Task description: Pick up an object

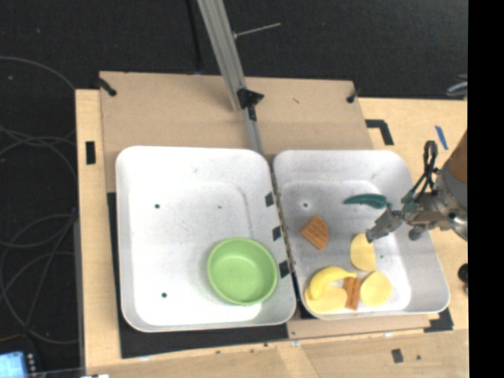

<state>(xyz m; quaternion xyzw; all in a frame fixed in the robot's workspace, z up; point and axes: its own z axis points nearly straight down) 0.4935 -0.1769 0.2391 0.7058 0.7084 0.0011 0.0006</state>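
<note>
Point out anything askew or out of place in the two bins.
Nothing stands out. The green round bowl sits upright in the left white bin; the right white bin holds yellow pieces and an orange waffle-like block.

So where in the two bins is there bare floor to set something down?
Left bin: all bare behind and left of the green bowl. Right bin: a bare back strip. Its front is crowded: waffle piece, yellow pieces, tool.
</note>
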